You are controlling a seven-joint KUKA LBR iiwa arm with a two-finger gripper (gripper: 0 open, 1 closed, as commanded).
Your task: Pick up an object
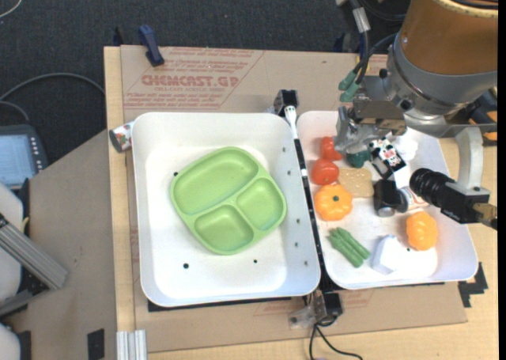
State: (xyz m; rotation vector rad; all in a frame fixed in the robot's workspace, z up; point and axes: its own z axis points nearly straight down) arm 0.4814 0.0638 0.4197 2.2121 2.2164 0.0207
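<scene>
My gripper [353, 143] hangs low over the back left part of the right bin [451, 271]. Directly under it lies a small teal object [356, 160], partly hidden by the gripper. Just to its left are two red pieces, a small one [327, 147] and a rounder tomato-like one [324, 172]. A beige cracker-like square [356, 184] lies in front of the gripper, and an orange pumpkin [334, 202] sits beside it. A small white, black and red item [387, 157] lies to the gripper's right.
The left bin [158, 145] holds a green divided plate [228, 200]. Also in the right bin are a dark cylinder [387, 197], green beans [349, 245], a pale blue-white block [386, 255] and an orange pepper [421, 231]. A ridge [302, 184] separates the bins.
</scene>
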